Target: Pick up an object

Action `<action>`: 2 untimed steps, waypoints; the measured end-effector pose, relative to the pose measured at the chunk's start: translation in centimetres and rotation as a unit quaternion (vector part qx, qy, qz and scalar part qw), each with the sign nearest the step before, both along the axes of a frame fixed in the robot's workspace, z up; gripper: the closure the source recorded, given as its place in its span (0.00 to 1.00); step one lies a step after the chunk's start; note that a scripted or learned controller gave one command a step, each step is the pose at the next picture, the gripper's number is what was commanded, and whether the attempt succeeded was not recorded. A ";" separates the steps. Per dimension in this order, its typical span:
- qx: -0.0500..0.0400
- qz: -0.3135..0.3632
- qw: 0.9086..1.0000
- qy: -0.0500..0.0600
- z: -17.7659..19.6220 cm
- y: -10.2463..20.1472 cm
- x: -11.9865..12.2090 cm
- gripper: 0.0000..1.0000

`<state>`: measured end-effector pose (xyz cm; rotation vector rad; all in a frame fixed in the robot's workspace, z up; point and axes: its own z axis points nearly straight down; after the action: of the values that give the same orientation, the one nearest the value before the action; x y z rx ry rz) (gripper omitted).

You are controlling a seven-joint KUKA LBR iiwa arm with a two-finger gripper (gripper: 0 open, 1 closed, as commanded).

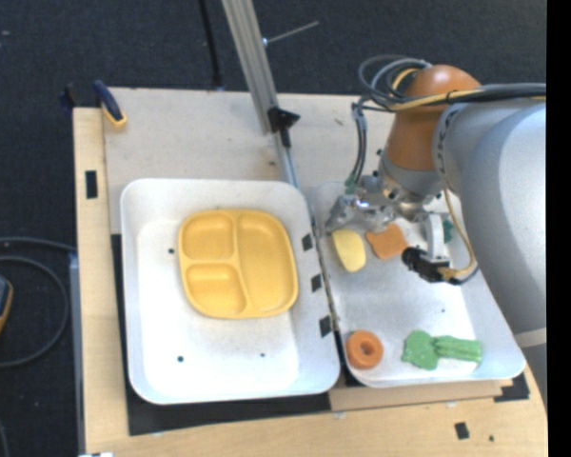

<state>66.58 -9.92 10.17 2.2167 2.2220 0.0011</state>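
The grey arm with its orange band reaches in from three o'clock and bends down over the upper part of the right bin, where the gripper hangs low among cables and metal fittings. How far its fingers are parted cannot be told, since the wrist hardware and wiring hide them, and nothing can be seen between them. Just below the gripper, toward six o'clock, lies a pale yellow rounded object on the bin floor, close against the bin's nine o'clock wall. Right beside it, at its three o'clock, sits a small orange piece, partly tucked under the gripper's housing; whether either one touches the gripper is unclear. Farther down the same bin, near its six o'clock rim, an orange ring lies flat, and at its three o'clock, a little apart, rests a green toy with a leafy lump at one end and a long stem pointing toward three o'clock. The left bin holds a yellow divided plate with three compartments, lying flat around the bin's centre. Both bins sit side by side on the light wooden surface, with a slanted metal pole rising from its twelve o'clock edge.
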 end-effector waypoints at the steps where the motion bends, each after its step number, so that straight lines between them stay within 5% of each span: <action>1: -0.001 0.001 1.000 -0.002 1.2 -0.1 0.1 1.00; 2: 0.000 -0.001 1.000 -0.002 6.1 -0.9 -0.1 1.00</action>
<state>66.43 -10.84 16.22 2.2174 2.2187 0.0048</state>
